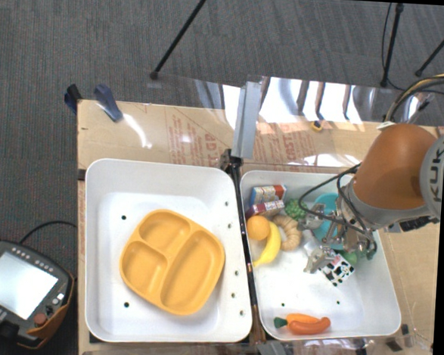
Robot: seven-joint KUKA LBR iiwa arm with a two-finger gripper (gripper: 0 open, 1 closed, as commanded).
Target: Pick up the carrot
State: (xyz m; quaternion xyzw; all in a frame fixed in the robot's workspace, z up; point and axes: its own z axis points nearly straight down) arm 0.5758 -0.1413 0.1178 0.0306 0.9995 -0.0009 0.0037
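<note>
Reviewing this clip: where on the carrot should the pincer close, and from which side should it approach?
Probably mid-body of the carrot, coming straight down. It lies flat along the right bin's near wall, apart from the other toys, so fingers closing across its narrow width should fit. The green top end looks too small.

"KU" on arm; board print unreadable.
</note>
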